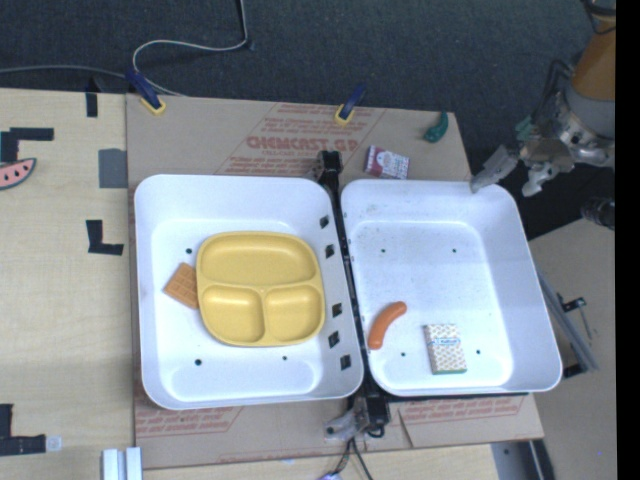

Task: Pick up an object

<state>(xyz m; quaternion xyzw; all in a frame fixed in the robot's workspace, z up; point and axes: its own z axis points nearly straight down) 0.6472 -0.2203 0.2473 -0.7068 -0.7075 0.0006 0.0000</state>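
Gripper (512, 171) at the upper right, beyond the far right corner of the right bin (520, 268), out over the dark floor rather than over either bin; fingers spread apart, one pale finger slanting down to the left toward the bin's corner, the other shorter beside it; nothing between them, nothing touched as far as can be seen; wrist and orange band cut off by the frame's top right.

Two white bins side by side, joined along a dark hinge line; left bin (160, 268) with one yellow divided tray (262, 286) of three compartments, and one tan cracker-like piece (181, 286) partly tucked under the tray's left edge, so only a corner shows.

Right bin with two things near its front: one orange sausage-shaped piece (386, 324) lying slanted, and one small printed box (445, 348) flat just to its right, apart from it; print too small to read.

Outside the bins, on the cardboard: one small red-and-white packet (386, 162) just behind the hinge, one green bit (436, 126) near the far edge, two yellow-and-blue clamps (148, 93) holding the cardboard's far side; one pink shape (12, 173) at the left edge, cut off.
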